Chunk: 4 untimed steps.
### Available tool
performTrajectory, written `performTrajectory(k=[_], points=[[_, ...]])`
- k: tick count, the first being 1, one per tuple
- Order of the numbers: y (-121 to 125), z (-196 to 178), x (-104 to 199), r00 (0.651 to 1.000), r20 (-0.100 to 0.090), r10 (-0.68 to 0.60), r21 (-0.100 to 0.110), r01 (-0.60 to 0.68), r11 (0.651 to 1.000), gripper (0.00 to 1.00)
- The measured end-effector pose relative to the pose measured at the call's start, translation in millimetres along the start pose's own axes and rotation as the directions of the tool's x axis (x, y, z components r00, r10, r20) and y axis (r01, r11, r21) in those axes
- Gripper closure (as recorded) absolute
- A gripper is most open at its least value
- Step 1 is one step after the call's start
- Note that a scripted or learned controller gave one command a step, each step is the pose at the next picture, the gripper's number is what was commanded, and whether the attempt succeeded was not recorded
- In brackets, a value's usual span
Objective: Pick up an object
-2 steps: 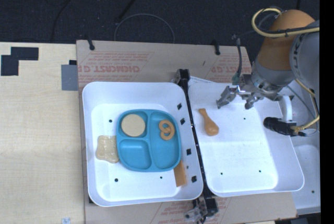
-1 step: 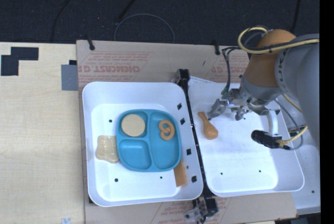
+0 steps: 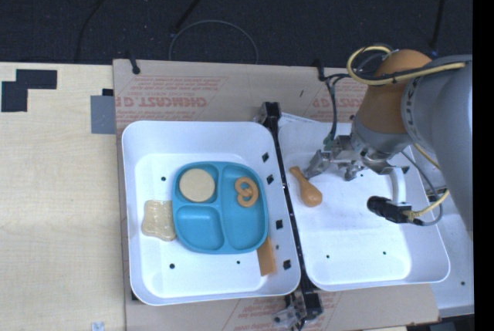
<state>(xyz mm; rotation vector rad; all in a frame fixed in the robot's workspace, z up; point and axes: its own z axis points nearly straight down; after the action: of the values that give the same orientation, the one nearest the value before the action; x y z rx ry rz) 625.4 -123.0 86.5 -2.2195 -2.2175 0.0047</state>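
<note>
Gripper point(image 3: 337, 162) is hovering just right of the drumstick point(image 3: 306, 187), finger state unclear; it's looking light, rigid, smooth, so gripping the thin handle.

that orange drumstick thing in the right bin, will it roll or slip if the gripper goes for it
The drumstick lies flat on the right bin's smooth white floor, so a nudge would likely slide it. Its rounded head and thin handle suggest it may pivot or roll. It looks like light, stiff toy food, probably not fragile.
</note>
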Motion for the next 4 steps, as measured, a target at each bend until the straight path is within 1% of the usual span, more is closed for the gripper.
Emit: performTrajectory(k=[1, 2, 3, 4], points=[[0, -11, -1, 1.000, 0.000, 0.003, 0.000, -0.003, 1.000, 1.00], [-1, -53, -1, 1.000, 0.001, 0.003, -0.005, -0.003, 1.000, 1.00], [0, -117, -5, 1.000, 0.002, 0.000, -0.008, 0.000, 1.000, 1.00], [10, -166, -3, 1.000, 0.001, -0.002, -0.008, 0.002, 1.000, 1.00]])
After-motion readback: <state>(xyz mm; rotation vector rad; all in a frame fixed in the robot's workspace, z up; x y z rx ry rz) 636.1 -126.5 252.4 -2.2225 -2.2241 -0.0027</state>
